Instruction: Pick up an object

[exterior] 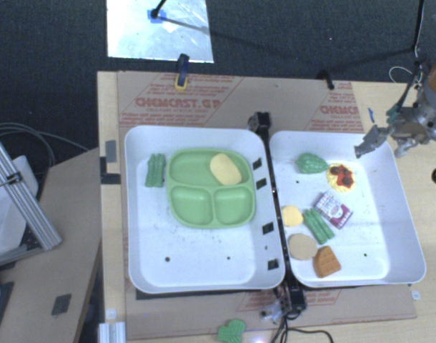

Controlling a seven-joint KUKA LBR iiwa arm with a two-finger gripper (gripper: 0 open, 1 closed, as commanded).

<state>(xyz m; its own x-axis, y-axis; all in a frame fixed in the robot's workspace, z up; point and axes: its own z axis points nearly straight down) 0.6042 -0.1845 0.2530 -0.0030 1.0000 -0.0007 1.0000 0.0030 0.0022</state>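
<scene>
Over right bin's (400, 213) far corner, my claw (387, 138) hangs spread, nothing held. Nearest target: green toy (311, 164), just beside red-yellow piece (340, 178). I'd centre above, then descend straight.

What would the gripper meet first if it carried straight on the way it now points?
The gripper points down-left over the right bin. Likely first is the pizza toy, or bare bin floor just short of it; depth is unclear.

You're looking at two white bins (143, 213) — the left has one green divided plate (209, 189), one yellow piece (225, 168), one green bundle (155, 170) — the right has seven small food items (312, 164).
</scene>
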